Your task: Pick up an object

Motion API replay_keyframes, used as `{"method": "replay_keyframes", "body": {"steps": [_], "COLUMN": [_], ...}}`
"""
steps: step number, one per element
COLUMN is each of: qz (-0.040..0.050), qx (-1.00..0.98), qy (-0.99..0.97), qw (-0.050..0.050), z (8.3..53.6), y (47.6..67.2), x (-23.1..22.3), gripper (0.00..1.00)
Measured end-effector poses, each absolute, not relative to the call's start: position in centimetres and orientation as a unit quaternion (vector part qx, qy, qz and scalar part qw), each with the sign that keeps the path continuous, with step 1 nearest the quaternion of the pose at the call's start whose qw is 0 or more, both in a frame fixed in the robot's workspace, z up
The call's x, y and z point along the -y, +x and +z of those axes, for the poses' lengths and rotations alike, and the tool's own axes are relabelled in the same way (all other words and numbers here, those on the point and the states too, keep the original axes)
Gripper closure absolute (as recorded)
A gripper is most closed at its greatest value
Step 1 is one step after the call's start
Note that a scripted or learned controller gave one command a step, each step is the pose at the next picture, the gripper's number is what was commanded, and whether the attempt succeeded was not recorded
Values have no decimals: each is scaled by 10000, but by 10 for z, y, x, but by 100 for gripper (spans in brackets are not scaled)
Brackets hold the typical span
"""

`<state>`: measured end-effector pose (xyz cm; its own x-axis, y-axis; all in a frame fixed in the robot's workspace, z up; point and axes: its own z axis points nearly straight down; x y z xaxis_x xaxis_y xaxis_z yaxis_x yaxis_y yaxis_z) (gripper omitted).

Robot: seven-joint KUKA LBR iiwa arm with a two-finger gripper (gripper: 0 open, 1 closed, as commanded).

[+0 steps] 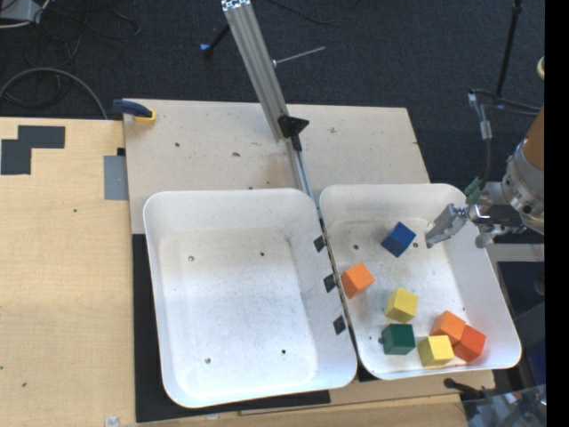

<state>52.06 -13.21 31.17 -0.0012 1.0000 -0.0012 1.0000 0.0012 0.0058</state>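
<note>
Overhead slanted view of a table (356, 140) bearing two shallow white bins side by side. The left bin (178, 238) shows only its speckled floor. The right bin (427, 194) holds seven small blocks: a blue cube (399, 238) toward the far side; an orange cube (357, 279) close to the wall shared with the left bin; a yellow cube (402, 304) near the middle; a dark green cube (398, 338) just in front of it; and, in the near right corner, a tight cluster made up of a second yellow cube (436, 350), an orange block (449, 325) and a red-orange block (471, 342), which appear to touch one another. The arm enters from the right, and its claw (442, 228) hangs over the far right part of the right bin, just beside the blue cube and apart from it. Whether the claw is wide or narrow cannot be told here; nothing is seen held in it. Judged progress: the pick is not yet made, since every block rests on the bin floor; closing on a block and lifting it remain, the blue cube being the nearest candidate
</note>
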Motion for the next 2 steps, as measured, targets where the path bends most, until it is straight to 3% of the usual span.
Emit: {"method": "replay_keyframes", "body": {"steps": [1,2], "qz": [21,19], "qx": [-7078,-7094], "qy": [7065,7048], "qw": [31,22], "z": [414,466], "y": [487,545], "x": [120,69], "gripper": [0,0]}}
